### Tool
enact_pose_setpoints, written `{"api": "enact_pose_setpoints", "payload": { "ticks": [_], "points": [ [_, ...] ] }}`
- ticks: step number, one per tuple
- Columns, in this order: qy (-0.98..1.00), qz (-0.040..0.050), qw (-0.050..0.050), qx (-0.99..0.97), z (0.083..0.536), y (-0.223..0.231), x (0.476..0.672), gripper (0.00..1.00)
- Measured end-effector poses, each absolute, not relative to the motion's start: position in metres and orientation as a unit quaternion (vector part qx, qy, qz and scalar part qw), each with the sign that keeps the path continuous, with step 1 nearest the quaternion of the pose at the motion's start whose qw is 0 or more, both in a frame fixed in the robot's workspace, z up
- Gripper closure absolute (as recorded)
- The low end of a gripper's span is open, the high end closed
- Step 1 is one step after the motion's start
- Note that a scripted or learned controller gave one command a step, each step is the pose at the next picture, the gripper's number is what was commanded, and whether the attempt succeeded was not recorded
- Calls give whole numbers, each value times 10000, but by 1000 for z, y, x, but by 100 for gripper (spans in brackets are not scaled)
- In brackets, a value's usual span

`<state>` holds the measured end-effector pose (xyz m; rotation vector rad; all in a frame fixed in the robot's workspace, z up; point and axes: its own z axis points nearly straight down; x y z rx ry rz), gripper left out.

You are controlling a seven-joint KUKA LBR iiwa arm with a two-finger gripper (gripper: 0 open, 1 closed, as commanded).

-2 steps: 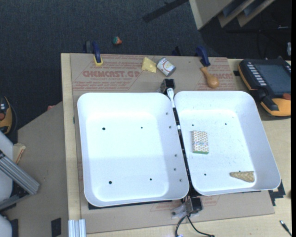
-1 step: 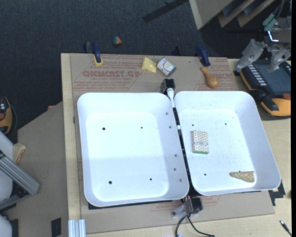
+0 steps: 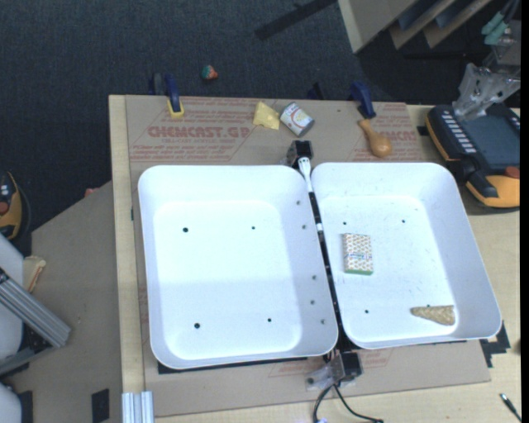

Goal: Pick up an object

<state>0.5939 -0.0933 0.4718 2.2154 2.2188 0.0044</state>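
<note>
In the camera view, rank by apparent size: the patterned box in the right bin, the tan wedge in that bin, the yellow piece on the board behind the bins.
1. patterned box, largest.
2. tan wedge and yellow piece: too alike to rank.

The print on the small box (image 3: 358, 253) in the right bin (image 3: 463, 248) is too fine to read. The tan wedge (image 3: 434, 314) near that bin's near right corner is too small to identify. On the far board, the yellow scrap (image 3: 266, 116) and the little wrapped item (image 3: 297, 119) are blurred beyond naming. A tiny coloured thing (image 3: 210, 73) on the floor is too small to tell. At the right edge, the yellow-and-black device (image 3: 483, 153) is cut off. The shelving (image 3: 413, 21) at the far side is cut off by the top edge.
</note>
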Motion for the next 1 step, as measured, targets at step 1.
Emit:
{"api": "enact_pose_setpoints", "payload": {
  "ticks": [1],
  "points": [
    [7121,-20,-49,7020,406,41,559,100]
  ]
}}
